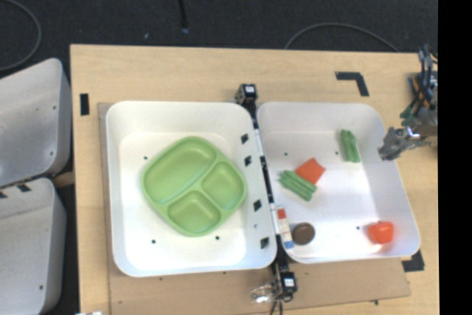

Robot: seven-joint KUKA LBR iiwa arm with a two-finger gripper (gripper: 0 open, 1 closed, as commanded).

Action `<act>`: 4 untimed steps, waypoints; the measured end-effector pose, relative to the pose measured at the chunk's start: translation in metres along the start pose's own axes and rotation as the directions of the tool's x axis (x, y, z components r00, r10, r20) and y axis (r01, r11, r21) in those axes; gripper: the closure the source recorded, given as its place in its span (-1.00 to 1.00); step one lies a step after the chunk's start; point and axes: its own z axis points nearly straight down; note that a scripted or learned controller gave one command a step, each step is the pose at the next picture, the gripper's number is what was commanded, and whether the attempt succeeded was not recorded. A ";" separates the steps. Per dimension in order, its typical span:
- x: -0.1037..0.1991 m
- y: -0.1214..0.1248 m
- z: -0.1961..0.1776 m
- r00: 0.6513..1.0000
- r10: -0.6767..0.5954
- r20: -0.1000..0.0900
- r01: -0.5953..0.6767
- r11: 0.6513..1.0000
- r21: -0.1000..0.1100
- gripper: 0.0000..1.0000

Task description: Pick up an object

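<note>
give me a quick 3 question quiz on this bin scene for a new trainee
1. True or false: the green divided plate lies in the left bin.
2. Which thing lies nearest the right bin's front right corner? A) the brown round piece B) the small orange-red cup C) the green stick
3. Fill in: the orange block touches a green piece on its ____ side as the camera sees it.

Key
1. True.
2. B. The brown round piece sits at the front left, by the divider; the green stick lies toward the back, nearest the gripper at the bin's right rim.
3. Lower left.
</note>
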 end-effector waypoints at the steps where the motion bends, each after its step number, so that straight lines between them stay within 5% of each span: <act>1: 0.053 0.009 -0.003 1.000 -0.002 -0.002 0.002 1.000 0.002 1.00; 4: 0.216 0.021 0.030 1.000 -0.002 -0.002 0.002 1.000 0.004 1.00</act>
